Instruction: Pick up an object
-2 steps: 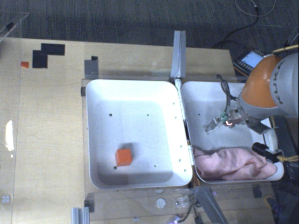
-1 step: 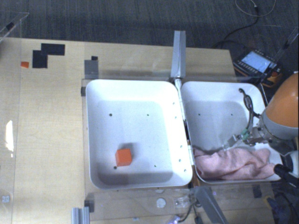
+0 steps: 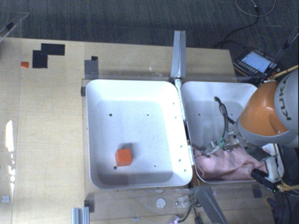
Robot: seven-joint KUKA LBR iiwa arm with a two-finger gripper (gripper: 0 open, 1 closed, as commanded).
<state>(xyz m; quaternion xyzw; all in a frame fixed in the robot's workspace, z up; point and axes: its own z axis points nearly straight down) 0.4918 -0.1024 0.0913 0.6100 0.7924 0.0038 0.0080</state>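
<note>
My gripper (image 3: 220,145) sits low in the right bin (image 3: 205,101), at the pink cloth's (image 3: 229,164) 11 o'clock edge; finger state cannot be determined. An orange block (image 3: 124,157) lies in the left bin (image 3: 135,97), toward 7 o'clock.

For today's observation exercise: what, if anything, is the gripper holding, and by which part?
It cannot be told. The gripper sits low over the pink cloth in the right bin, but no grasp is visible.
</note>
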